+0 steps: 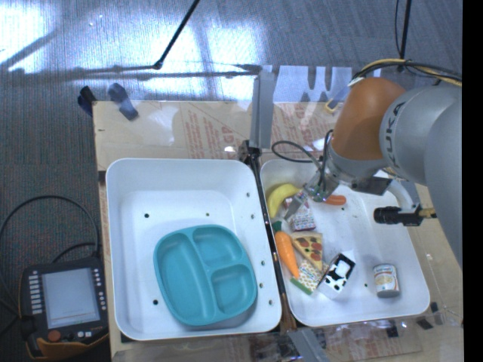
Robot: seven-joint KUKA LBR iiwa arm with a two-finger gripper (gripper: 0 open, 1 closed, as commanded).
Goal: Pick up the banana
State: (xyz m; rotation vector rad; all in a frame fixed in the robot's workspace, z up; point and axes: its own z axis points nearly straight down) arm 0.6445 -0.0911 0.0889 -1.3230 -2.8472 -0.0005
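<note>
The yellow banana (279, 197) lies curved in the far left corner of the right bin (419, 277), close to the divider. My gripper (302, 202) hangs low over the bin just right of the banana's lower end, its fingers pointing down and to the left. A small box (303, 221) sits directly below the fingers. Nothing shows clearly between the fingers. The grey arm with its orange band (366, 119) reaches in from the right and covers the bin's far side.
In the right bin lie a carrot (286, 252), a pizza slice (309, 245), a black-and-white cow toy (338, 274) and a small can (386, 279). The left bin (128, 202) holds a teal divided plate (205, 274). A pendant (68, 300) rests at lower left.
</note>
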